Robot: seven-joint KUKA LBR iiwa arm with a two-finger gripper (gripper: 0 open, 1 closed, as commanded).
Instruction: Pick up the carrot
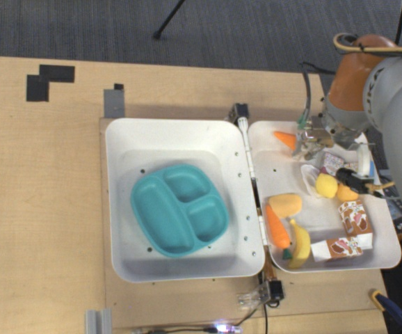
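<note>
Gripper [311,136] hovers at the right bin's far end; jaw state, can't tell. One carrot [284,140] sits just beside it. Risk: a glancing descent nudges the carrot against the bin wall [251,152].

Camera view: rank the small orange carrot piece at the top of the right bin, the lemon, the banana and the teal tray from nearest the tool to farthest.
From the tool:
1. Small carrot piece, just left of it.
2. Lemon, below it, mid right bin.
3. Banana, near the right bin's bottom edge.
4. Teal tray, across in the left bin.
</note>
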